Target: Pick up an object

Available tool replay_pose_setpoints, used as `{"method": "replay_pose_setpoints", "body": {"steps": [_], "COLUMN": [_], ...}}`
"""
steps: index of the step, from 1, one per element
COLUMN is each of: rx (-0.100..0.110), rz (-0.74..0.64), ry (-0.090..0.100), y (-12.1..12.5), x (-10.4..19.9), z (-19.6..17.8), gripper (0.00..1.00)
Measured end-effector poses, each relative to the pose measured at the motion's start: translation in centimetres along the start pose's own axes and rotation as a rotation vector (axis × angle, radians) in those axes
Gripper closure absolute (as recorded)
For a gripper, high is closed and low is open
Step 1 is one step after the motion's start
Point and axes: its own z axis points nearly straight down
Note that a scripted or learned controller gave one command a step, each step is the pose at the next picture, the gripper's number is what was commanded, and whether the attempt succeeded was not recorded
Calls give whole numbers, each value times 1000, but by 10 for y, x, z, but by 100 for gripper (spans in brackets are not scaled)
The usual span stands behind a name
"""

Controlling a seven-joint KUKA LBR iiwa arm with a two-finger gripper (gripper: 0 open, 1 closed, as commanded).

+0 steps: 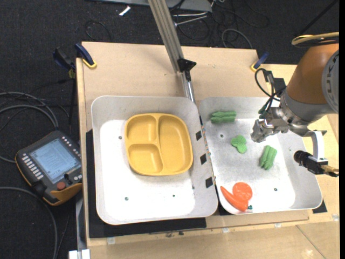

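hovering in right bin [302, 198], centre right of frame: gripper [260, 132], jaws' state unclear. nothing visibly held. nearest candidates: small green piece [239, 143] just left, ridged green piece [267, 157] just below. pick seemingly not yet made; descent, grasp, lift left.

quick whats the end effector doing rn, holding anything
end effector: above the right bin, between the green pieces; open or shut cannot be told, nothing seen held.

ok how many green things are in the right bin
3: a long green piece near the far left corner, a small green piece mid-bin, and a ribbed green piece just below the hand.
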Motion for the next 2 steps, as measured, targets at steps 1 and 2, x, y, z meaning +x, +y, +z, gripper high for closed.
{"method": "replay_pose_setpoints", "body": {"steps": [1,2], "rx": [0,2], "rz": [0,0], "ry": [-1,0], "y": [8,10], "x": [-8,-8], "z": [-56,-92], "gripper": [100,100]}}
